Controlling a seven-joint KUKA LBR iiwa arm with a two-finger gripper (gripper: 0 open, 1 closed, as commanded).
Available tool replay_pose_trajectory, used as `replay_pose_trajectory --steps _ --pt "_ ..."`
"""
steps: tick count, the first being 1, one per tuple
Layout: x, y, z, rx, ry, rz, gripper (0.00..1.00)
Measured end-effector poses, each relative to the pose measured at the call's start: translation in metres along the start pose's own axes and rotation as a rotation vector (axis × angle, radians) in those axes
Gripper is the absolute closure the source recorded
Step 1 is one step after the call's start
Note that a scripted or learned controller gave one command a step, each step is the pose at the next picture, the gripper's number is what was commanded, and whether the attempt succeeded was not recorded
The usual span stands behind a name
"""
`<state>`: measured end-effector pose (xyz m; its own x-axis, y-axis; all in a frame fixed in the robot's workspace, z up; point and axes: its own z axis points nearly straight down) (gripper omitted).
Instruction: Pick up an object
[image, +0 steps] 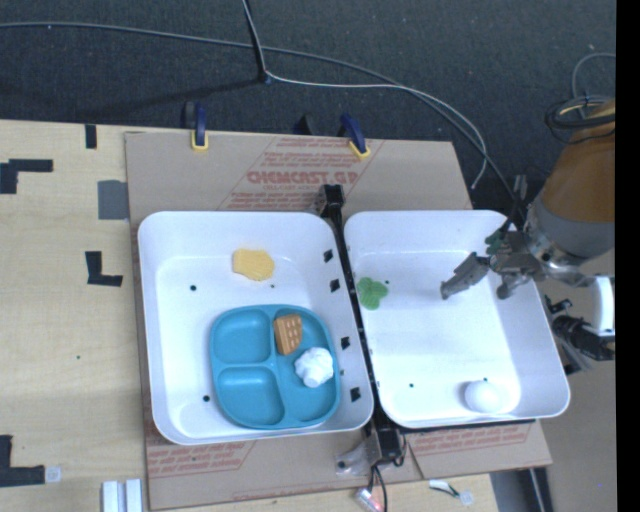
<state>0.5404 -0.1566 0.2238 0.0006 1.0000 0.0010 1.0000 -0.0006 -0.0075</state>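
My gripper (482, 287) hangs open over the right bin (420, 330), near its right side, with nothing between its fingers. A small green object (372, 293) lies at the right bin's left edge, well to the left of the gripper. A white ball (487, 396) rests at the right bin's front right corner. In the left bin (165, 300) a yellow piece (254, 264) lies on the floor behind a blue divided tray (240, 385). The tray holds a waffle-like brown piece (288, 333) and a white lump (315, 367).
Both bins sit on a cardboard sheet (290, 175) held by two clamps (352, 138) at the back. A black divider clip (332, 200) joins the bins. A cable (400, 92) runs across the dark floor behind. The arm's orange band (590, 180) stands at the right.
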Motion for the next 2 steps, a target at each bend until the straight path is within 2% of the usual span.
replay_pose_trajectory --steps 1,2 --pt "0.000 0.001 -0.004 -0.007 -0.001 -0.001 0.00" --pt "0.004 0.004 0.058 -0.001 0.000 -0.001 0.00"
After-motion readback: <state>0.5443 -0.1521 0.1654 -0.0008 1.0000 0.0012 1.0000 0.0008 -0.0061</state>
